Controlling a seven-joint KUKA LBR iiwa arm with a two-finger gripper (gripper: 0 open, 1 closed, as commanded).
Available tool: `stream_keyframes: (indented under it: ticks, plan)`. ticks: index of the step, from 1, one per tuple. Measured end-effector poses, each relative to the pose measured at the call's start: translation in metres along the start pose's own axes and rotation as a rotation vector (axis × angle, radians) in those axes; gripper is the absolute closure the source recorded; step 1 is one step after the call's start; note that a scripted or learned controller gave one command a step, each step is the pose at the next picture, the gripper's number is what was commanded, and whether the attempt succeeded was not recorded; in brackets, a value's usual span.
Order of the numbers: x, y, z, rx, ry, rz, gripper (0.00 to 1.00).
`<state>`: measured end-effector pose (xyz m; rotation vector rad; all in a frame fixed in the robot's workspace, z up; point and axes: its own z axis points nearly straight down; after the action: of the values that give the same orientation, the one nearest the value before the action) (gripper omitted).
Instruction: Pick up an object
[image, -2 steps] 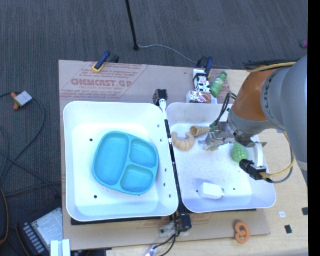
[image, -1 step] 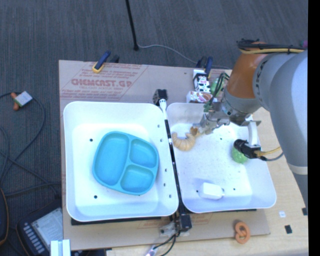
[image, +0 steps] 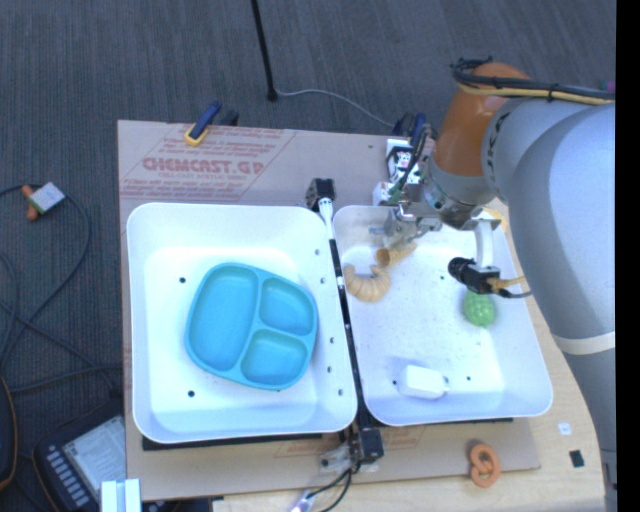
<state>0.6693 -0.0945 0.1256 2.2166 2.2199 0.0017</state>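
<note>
We are starting at the far left, where the left bin (image: 140, 300) is sitting well away from the gripper (image: 400, 232). A blue divided plate (image: 250, 325) is lying flat in it, off to the gripper's left and lower in the view.

Moving across the divide, we are seeing a tan croissant-shaped piece (image: 367, 285) curling in the right bin (image: 520, 390), just below the gripper and slightly to its left. It is so near that we cannot tell whether the two are touching.

The gripper itself is hanging over the upper left corner of the right bin and pointing down into it. We cannot tell whether it is open or closed, and we are seeing nothing clearly held.

The grey arm (image: 560, 200) is reaching in from the right, and its orange band (image: 465, 125) is sitting above and to the right of the gripper, with the wrist bending down toward the bin.

A white block (image: 423, 380) is lying well below the gripper, near the bin's front wall. A green ball (image: 480, 309) is resting to the gripper's right and lower, apart from it.
</note>
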Motion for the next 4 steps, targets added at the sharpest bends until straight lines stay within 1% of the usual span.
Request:
stream_keyframes:
  ticks: [1,2,3,4]
  plan:
    - [-0.04,-0.072,0.009,0.007,0.0,0.003,1.0]
    - [-0.059,-0.041,-0.009,0.003,0.001,0.0,1.0]
    - [-0.088,-0.029,-0.004,0.004,0.001,0.001,1.0]
    - [-0.101,-0.021,0.001,0.004,0.0,0.001,1.0]
